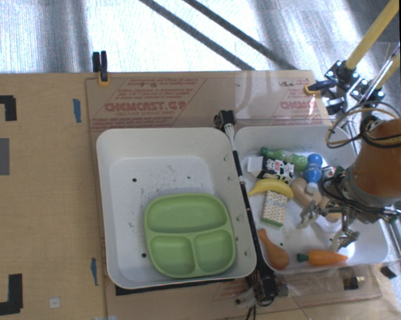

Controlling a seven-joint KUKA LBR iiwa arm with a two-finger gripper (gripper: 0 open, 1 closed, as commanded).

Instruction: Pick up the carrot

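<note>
The carrot (328, 256), orange with a small green tip pointing left, lies flat near the front edge of the right bin (374, 252). My gripper (326, 228) hangs just above and slightly behind it, under the orange wrist band. Its two metal fingers (307, 217) stand apart, one to the left and one to the right over the carrot's far end. Nothing sits between them, and the gripper is open. A tan object (312, 197) lies just behind the left finger.
The right bin also holds a banana (271, 186), a green bottle (283, 156), a cow-patterned carton (277, 168), a blue item (313, 165), a small cracker box (274, 208) and a brown drumstick-shaped toy (274, 250). A green divided plate (190, 236) sits in the left bin (123, 191).
</note>
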